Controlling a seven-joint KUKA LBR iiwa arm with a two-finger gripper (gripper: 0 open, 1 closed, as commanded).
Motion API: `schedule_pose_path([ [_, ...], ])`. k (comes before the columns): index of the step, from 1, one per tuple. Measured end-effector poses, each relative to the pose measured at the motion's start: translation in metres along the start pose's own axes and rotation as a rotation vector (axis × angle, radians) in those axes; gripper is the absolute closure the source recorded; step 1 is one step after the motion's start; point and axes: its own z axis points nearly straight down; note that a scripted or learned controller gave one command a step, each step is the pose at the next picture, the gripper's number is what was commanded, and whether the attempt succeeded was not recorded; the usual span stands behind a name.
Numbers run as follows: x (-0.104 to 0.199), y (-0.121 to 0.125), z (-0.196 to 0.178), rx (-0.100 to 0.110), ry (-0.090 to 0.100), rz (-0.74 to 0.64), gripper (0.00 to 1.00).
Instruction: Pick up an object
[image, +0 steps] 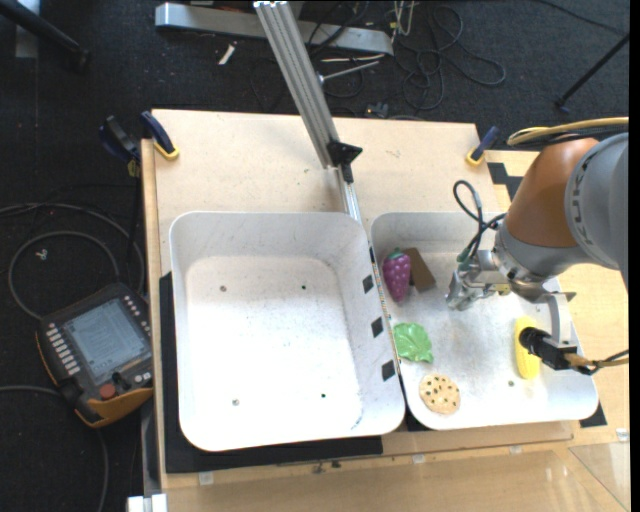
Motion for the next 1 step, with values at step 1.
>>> schedule_pose_path([
  [1,-0.0081,0.0037,-0.0465,-0.004,-0.002,0.001,1.00],
])
